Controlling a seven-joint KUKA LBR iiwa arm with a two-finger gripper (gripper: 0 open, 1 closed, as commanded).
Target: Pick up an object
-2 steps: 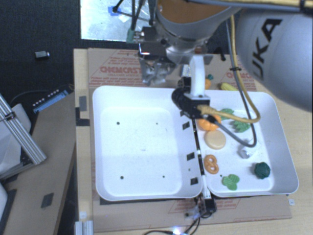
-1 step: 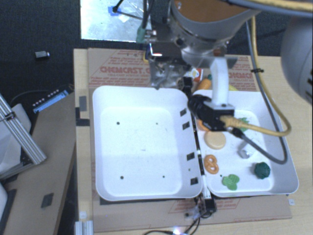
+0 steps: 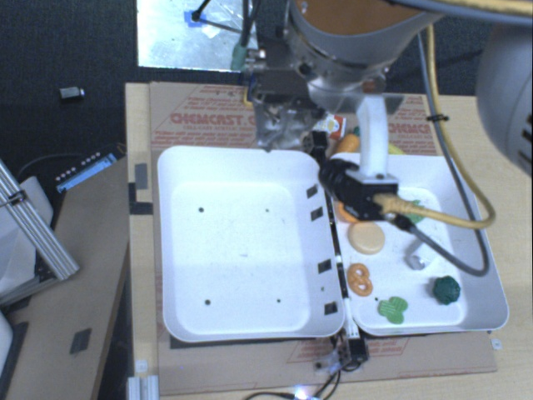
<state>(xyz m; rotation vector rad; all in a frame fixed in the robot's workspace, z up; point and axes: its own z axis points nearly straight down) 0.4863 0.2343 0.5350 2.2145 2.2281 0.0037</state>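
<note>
A grey arm with an orange band reaches from the right, over the far edge of two shallow white bins set side by side on a bench. The gripper [image 3: 287,132] hangs over the far rim where the bins meet, a tangle of metal and dark parts; whether it is spread or pressed together cannot be told, and nothing is visibly caught in it. The left bin [image 3: 241,232] has a bare floor. The right bin [image 3: 466,307] holds the candidates: a tan disc [image 3: 366,238] near its middle, an orange pretzel shape [image 3: 360,278] by its near left wall, a green leafy piece [image 3: 392,308] at its near edge, a dark green lump [image 3: 446,289] toward its near right corner, a small grey piece [image 3: 415,262], and orange items [image 3: 348,143] at the far edge. The likely risk is that a yellow cable [image 3: 441,217] and black hose crossing this bin snag or sweep objects, or that the gripper strikes the rim between the bins
</note>
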